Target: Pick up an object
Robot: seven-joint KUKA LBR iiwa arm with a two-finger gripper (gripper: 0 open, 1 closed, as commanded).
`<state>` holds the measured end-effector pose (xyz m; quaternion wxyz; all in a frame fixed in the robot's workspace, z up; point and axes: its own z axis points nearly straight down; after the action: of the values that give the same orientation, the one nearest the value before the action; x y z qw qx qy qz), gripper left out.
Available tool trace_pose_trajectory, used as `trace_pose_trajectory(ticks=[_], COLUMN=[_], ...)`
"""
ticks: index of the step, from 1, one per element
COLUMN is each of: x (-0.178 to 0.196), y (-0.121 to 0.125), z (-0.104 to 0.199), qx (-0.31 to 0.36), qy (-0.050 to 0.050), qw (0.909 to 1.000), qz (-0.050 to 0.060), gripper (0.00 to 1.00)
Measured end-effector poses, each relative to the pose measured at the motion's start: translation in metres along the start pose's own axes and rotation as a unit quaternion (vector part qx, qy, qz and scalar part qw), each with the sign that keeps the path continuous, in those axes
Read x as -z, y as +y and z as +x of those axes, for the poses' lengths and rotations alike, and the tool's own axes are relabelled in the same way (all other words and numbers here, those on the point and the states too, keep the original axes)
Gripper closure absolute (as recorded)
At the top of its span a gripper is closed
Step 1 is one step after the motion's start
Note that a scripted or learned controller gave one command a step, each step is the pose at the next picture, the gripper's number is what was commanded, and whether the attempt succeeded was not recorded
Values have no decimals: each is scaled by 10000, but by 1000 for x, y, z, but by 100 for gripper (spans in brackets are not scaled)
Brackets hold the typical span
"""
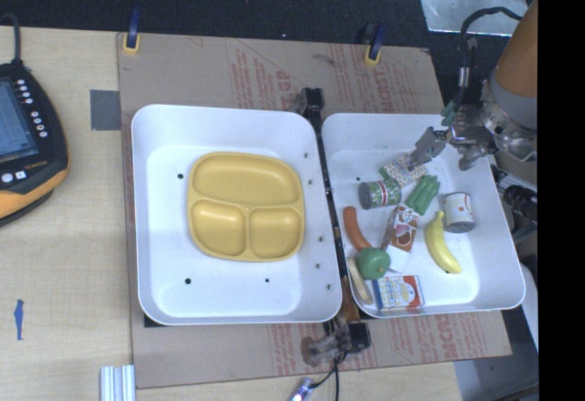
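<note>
The right bin point(498, 285) holds several small items: a grey can point(375, 195) lying on its side, a green piece point(422, 194), a patterned packet point(402, 169), a white tin point(457, 212), a banana point(442, 247), a red sachet point(402, 228), a sausage point(354, 227), a green round fruit point(372, 262) and a small carton point(398, 292). My gripper point(449, 149) hovers over the bin's upper right part, above and right of the packet. It is open, and nothing sits between its fingers.
The left bin point(155, 280) holds a yellow divided plate point(245, 205). A pendant point(23, 139) lies at the bench's left edge. Clamps point(373, 45) hold the cardboard at the back.
</note>
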<state>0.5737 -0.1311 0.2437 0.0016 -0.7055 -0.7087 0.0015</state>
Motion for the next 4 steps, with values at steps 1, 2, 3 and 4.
trace_pose_trajectory(ticks=[1, 2, 3, 4], x=[-153, -142, -103, -103], y=[-25, -25, -62, -62], z=[-10, -12, 3, 3], qx=[0, 18, -2, -2], qy=[-2, -13, 1, 0], qw=[10000, 10000, 10000, 10000], qz=[5, 5, 4, 3], gripper=[0, 100, 100, 0])
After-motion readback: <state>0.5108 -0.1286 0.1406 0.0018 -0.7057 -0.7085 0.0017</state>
